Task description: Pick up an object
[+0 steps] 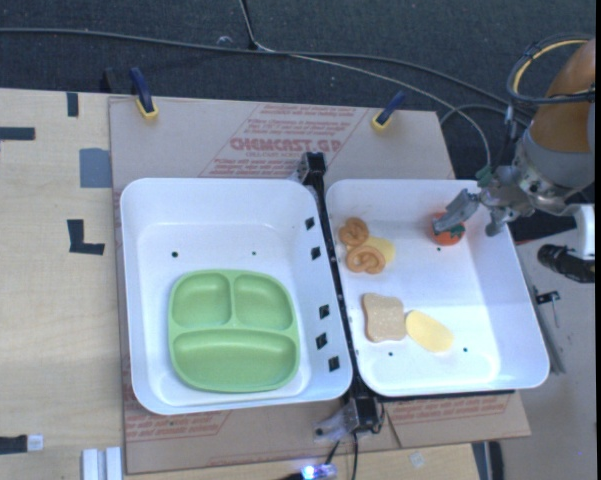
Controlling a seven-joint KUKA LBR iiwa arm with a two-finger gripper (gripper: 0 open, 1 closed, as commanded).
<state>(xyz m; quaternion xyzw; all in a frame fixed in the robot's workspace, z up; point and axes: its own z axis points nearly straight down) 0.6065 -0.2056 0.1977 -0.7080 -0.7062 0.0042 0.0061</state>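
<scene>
Nearest the camera: front rim of both bins, with a black clip at the bottom of the divider

Left bin held a green divided plate, lying flat toward the front, three compartments, two small ones on the far side and one long one on the near side

Right bin had the food items. Front of it: a tan bread slice touching a yellow oval piece to its right. Further back, by the divider: two brown pretzel-like pieces, one behind the other, with a pale yellow piece tucked just beside them on the right

Far right corner of that bin: a small orange-red object with a bit of green under it, resting on the bin floor. Gripper hung right over it, fingers spread apart, one grey finger touching or just beside the orange-red object on its far side, the other off to the right near the bin wall. Object sat beside the left finger, not between the two, so no grasp visible. Can't tell if the finger actually contacted it

Behind: cardboard sheet under the bins, held by two blue-yellow clamps at its far edge. Black cables ran across the dark floor beyond. Arm's orange band at the far right
</scene>
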